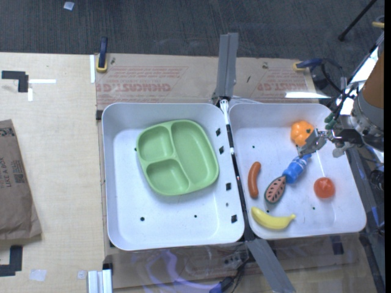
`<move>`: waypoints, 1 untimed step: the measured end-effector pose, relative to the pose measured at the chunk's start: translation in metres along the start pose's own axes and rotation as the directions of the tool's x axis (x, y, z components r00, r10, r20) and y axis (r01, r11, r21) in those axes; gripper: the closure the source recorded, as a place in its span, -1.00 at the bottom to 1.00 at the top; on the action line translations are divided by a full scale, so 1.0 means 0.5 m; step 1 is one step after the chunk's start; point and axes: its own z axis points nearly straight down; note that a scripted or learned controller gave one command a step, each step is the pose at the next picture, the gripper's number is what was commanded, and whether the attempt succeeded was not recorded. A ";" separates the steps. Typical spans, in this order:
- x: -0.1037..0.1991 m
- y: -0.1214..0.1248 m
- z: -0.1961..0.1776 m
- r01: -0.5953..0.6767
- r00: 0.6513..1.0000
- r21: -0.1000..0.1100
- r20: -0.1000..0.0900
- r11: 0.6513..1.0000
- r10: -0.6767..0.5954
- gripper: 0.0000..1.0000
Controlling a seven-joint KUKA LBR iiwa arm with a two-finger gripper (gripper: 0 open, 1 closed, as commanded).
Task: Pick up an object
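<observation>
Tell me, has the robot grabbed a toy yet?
Not yet. The gripper is low in the right bin, between the orange and the blue bottle. The bottle, tomato, sausage and banana lie on the bin floor. Grabbing and lifting remain.

**Arm and gripper: position on inspection**

We find the arm (374,96) entering from the right edge of the camera view, its grey body and an orange patch visible at the upper right. Its wrist is low and angled leftward. The gripper (313,144) points down and to the left, its metal fingers (317,140) slender and close together. We cannot tell whether they are parted or closed.
</observation>
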 end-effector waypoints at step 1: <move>-0.059 0.015 0.290 -0.106 0.994 0.000 -0.001 0.994 0.106 -1.00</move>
